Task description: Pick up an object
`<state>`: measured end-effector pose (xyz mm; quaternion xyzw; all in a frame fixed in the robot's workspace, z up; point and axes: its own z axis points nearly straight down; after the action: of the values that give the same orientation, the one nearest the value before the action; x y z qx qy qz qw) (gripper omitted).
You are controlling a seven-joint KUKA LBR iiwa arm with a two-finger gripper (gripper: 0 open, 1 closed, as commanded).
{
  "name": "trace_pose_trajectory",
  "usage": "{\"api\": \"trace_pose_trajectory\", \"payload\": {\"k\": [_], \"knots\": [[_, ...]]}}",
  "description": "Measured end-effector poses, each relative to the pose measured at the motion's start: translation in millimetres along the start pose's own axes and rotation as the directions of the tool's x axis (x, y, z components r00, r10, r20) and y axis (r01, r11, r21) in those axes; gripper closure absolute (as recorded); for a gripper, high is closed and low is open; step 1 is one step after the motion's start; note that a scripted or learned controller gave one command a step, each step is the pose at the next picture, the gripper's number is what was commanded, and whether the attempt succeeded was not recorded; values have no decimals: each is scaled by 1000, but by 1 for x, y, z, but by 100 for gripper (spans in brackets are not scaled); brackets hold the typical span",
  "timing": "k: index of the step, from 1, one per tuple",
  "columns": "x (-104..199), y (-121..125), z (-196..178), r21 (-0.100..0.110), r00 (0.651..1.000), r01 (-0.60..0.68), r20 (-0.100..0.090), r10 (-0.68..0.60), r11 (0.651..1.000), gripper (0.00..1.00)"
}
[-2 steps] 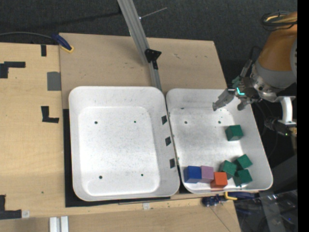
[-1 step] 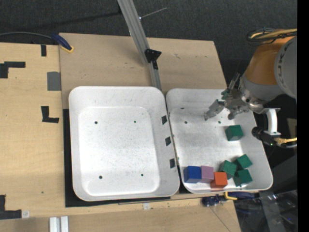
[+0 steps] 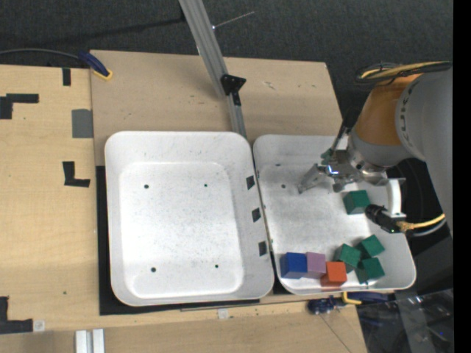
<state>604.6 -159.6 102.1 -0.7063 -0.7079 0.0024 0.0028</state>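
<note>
The right bin holds several small blocks. One green block lies alone near the bin's right wall. Along the front wall sit a blue block, a purple block, an orange block and a cluster of green blocks. My gripper hangs low over the upper middle of the right bin, just left of the lone green block. Its fingers are spread open with nothing between them.
The left bin lies beside the right one, their walls meeting near the middle. A metal pole slants across the back of the bench. The arm's grey body with its orange band covers the right bin's far right corner.
</note>
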Motion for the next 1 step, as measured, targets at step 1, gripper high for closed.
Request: {"api": "trace_pose_trajectory", "payload": {"k": [1], "knots": [[1, -1, 11, -3, 1000, -1, 1, 1, 1000, 0]]}}
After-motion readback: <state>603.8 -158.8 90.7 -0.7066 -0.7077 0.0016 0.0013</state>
